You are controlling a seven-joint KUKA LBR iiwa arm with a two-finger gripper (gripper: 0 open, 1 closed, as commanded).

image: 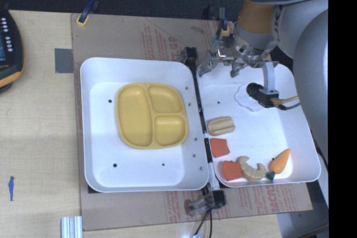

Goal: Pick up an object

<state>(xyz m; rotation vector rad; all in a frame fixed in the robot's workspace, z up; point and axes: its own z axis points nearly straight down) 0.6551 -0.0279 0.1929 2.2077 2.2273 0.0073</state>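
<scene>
Right now the gripper [230, 67] hangs with fingers spread and nothing between them, at 12 o'clock in the right bin [295, 136]. Nearest is the bread roll [220, 126], toward 6 o'clock. I would go straight down over its middle, then squeeze gently.

In the right bin [295, 120] before me lie my candidates: a tan bread roll [220, 126] on its side near the left wall, an orange-red block [220, 147] just below it, a second red block [232, 170] touching a pale curved piece [252, 169], and a carrot [280, 161] tilted at the lower right.
</scene>
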